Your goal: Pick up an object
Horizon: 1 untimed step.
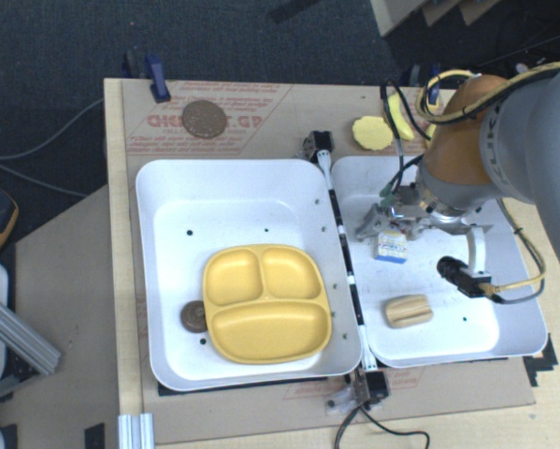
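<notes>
Over the right bin (pixel 513 340), the gripper (pixel 392 224) is being held low above a small white-and-blue packet (pixel 391 248); whether its jaws are spread cannot be told. A tan block (pixel 408 311) is lying nearby.

bench (pixel 223 124) | two white bins (pixel 158 251) side by side | yellow piece (pixel 373 133)

— Where was the arm (pixel 532 129)?

— It reached in from the right, grey and bulky, with its orange band (pixel 462 143) just above the wrist, which pointed steeply downward.

— And the gripper (pixel 392 223)?

— It hung low beneath the wrist, toward the left. Whether the jaws stood parted or closed could not be made out.
</notes>
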{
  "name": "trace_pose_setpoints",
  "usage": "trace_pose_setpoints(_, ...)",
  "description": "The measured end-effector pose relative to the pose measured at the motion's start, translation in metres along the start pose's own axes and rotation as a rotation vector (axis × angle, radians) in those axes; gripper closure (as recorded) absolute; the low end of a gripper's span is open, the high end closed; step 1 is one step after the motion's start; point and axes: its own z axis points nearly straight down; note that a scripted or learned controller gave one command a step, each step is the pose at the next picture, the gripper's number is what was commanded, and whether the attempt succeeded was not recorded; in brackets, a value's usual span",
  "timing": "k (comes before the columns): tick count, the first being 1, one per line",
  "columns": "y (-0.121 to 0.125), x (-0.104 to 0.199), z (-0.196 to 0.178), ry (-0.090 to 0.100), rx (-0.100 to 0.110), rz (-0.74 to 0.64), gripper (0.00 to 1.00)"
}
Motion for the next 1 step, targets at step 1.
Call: trace_pose_setpoints(1, 0.0005, -0.0001, -0.0121, -0.001, -0.004, 0.001, 1.00)
